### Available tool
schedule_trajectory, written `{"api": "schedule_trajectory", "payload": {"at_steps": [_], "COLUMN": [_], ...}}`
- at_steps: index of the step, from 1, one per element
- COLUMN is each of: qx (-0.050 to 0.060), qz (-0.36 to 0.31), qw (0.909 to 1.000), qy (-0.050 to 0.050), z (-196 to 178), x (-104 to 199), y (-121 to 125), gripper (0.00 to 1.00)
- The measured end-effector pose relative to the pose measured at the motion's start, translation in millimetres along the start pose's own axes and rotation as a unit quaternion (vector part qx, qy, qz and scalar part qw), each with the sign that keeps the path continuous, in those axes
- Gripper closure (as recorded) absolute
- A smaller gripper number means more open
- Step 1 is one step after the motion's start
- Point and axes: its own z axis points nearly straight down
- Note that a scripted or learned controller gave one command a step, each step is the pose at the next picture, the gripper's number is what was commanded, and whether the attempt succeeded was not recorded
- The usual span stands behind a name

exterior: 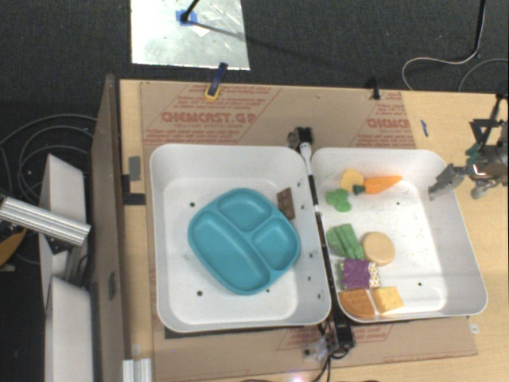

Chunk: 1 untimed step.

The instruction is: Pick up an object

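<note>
Toward the right of the frame, in the right bin [457, 237], the toy foods lie untouched: a carrot [382, 184], a green piece [344, 239], a round biscuit [378, 247], a purple piece [355, 274]. My pincer [455, 177] hangs at that bin's upper right rim, carrying nothing; how wide it stands I cannot tell. Nothing is picked yet, I judge; choosing, descending and lifting all remain. Left of centre, the other bin [171, 213] holds a teal tray [238, 241].

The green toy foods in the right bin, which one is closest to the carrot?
The small broccoli-like piece, touching the carrot's left end; the larger green piece lies lower, beside the tan round.
</note>
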Motion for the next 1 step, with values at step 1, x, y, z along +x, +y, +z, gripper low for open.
{"api": "schedule_trajectory", "payload": {"at_steps": [1], "qx": [0.006], "qz": [-0.003], "qw": [1.0000], "qy": [0.004], "z": [101.9], "x": [74.9], "y": [-37.3], "gripper": [0.00]}}
